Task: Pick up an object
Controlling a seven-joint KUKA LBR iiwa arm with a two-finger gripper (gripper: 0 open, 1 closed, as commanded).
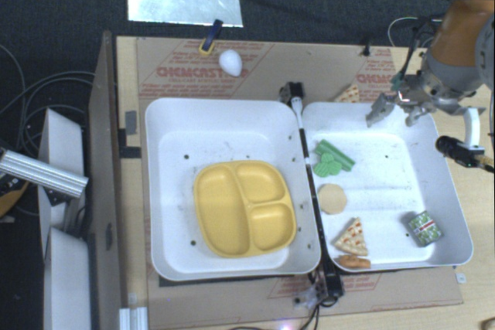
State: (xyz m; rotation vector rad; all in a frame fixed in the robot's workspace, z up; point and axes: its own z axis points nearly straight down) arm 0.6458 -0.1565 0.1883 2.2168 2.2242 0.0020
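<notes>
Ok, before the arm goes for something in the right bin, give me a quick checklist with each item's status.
1. Hand above right bin's far edge: ok.
2. Hand carrying nothing: ok.
3. Targets visible: green toy, round cookie, pizza slice, small can: ok.
4. Can stands apart from the rest: ok.
5. Pizza slice free of the item at its lower edge: cannot tell.
6. Finger opening: cannot tell.

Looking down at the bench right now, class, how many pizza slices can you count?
2. One pizza slice lies in the right bin near its front edge. A second pizza slice lies on the cardboard behind that bin, partly hidden by its rim.
</notes>
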